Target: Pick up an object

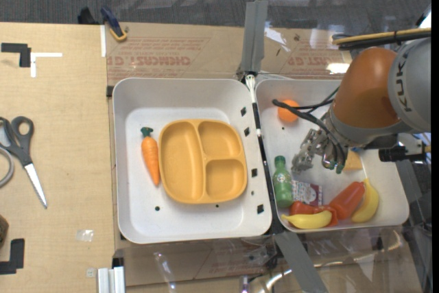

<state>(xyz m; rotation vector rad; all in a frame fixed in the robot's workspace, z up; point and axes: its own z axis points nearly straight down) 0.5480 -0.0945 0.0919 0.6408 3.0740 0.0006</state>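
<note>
Hovering with fingers apart just right of the green bottle (281, 180), the gripper (317, 154) likely finds it light, rigid, slippery; grasp mid-body.

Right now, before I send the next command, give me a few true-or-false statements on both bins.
1. The carrot lies in the left bin, beside the yellow tray. True.
2. The hand hangs over the left bin. False: it is over the right bin.
3. The green bottle stands on the yellow tray. False: it is in the right bin, near the divider.
4. Scissors lie on the bench left of the bins. True.
5. The orange ball sits in the right bin. True.
</note>
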